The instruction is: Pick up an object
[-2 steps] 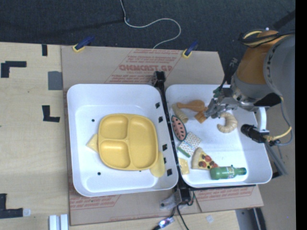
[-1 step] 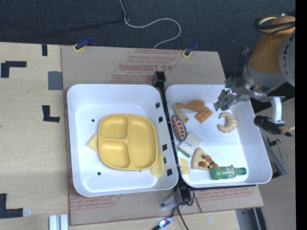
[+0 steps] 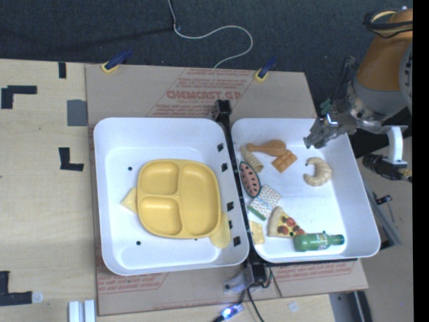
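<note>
nearest the lens, at the bottom rim of the right bin (image 3: 365, 213), lies a green bottle (image 3: 318, 241) on its side, with a pizza slice (image 3: 284, 225) just beside it. further up sit a checkered block (image 3: 267, 198), a dark oval piece (image 3: 251, 179), a waffle square (image 3: 285, 160), a drumstick (image 3: 268, 147) and a croissant (image 3: 318, 172). the left bin (image 3: 110, 153) holds a yellow divided tray (image 3: 179, 198).

my gripper (image 3: 316, 138) hangs over the upper right part of the right bin, above and just beside the croissant, tips pointing down and left. i cannot tell from this slant how my jaws stand, and nothing shows between them.

by my reckoning the task is barely begun: every item lies flat on the bin floor and nothing is lifted. what is left is nearly all of it: settling over one piece, likely the croissant as the closest, going down, closing on it and raising it clear. its curved shape may slip if i catch only an end.
</note>
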Motion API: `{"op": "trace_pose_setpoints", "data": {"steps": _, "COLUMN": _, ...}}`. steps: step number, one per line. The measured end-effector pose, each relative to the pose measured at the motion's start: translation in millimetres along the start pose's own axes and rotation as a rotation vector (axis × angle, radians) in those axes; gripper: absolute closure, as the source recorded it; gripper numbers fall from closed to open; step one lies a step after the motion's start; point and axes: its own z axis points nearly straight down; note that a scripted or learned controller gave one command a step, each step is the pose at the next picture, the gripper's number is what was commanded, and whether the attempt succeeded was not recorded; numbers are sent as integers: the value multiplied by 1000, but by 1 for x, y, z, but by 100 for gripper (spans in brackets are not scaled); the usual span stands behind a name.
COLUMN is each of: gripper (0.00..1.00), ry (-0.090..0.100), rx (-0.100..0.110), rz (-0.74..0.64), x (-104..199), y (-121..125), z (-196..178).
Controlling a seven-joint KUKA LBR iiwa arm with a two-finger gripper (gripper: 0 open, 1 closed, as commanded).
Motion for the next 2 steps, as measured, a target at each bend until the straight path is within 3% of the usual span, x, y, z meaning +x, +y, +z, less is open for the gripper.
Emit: {"op": "trace_pose_setpoints", "data": {"steps": 2, "gripper": 100, "ry": 2, "rx": 6, "rz": -3, "x": 93, "y": -37, "z": 0}}
